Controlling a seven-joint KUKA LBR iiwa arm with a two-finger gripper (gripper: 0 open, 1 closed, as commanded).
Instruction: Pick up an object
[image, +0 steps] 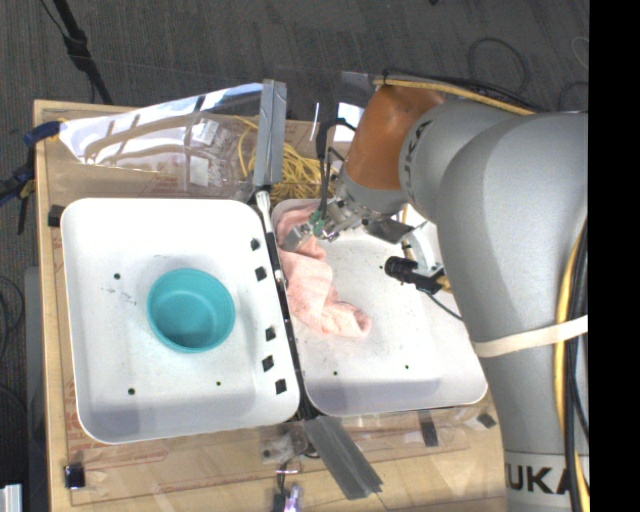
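Right now the end effector (318, 226) hangs low over the far corner of the right bin (420, 370); whether it grips anything I can't tell. Just below it, toward me, the pink cloth (318, 292) stretches away along the bin's left wall

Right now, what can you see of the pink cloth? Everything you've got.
The pink cloth is soft, pale pink fabric, crumpled and folded, lying in the right bin along its left wall. It runs from the bin's far left corner down to a bunched end near the bin's middle. Its upper end sits right under the gripper, which is down at it; whether the cloth is actually pinched cannot be made out. The rest rests flat on the bin floor.
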